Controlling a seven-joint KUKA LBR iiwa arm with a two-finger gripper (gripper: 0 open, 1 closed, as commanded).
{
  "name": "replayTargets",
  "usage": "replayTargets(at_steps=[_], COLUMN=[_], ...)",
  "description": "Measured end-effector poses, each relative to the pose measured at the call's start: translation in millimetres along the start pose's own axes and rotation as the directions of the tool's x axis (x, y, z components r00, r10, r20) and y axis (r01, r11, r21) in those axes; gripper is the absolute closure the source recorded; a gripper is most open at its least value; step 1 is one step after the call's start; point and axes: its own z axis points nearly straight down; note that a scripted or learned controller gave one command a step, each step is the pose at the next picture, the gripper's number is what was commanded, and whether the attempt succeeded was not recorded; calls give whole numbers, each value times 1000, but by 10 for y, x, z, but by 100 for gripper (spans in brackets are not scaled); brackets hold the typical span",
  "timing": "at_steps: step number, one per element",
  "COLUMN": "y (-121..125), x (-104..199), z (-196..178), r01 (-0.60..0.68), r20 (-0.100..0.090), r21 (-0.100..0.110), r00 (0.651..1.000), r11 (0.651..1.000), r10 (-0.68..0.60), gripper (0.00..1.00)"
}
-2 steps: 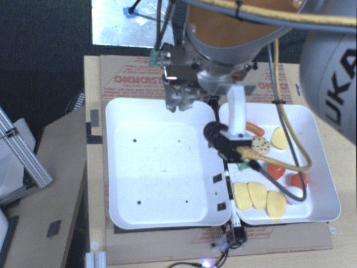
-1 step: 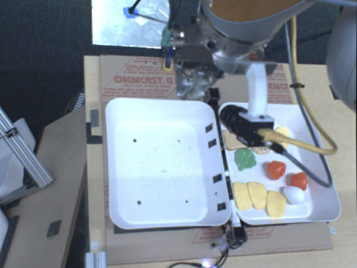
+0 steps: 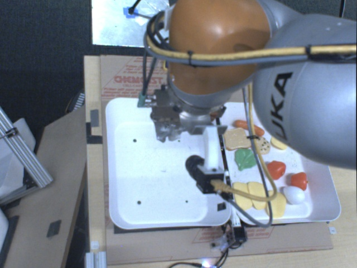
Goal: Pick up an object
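Left bin: broad bare floor, open to approach from its near and left sides. Right bin: crowded by bread slice, green piece, yellow pieces and white egg, with gaps apparently narrow. Arm overhangs the shared wall.

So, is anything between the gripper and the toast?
Nothing loose that I can see. The gripper hangs over the left bin. The toast lies in the right bin, across where the bins meet, a stretch the arm partly hides.
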Motion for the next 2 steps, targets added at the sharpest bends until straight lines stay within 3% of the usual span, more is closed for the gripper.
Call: replayTargets(at_steps=[1,2], y=[-14,1098], x=[5,3], z=[2104,1408], r01=[-1,-2], r20=[-3,-8], r21=[-3,-21], r00=[1000,1000], r11=[1000,1000], r10=[1,2], gripper=[100,100])
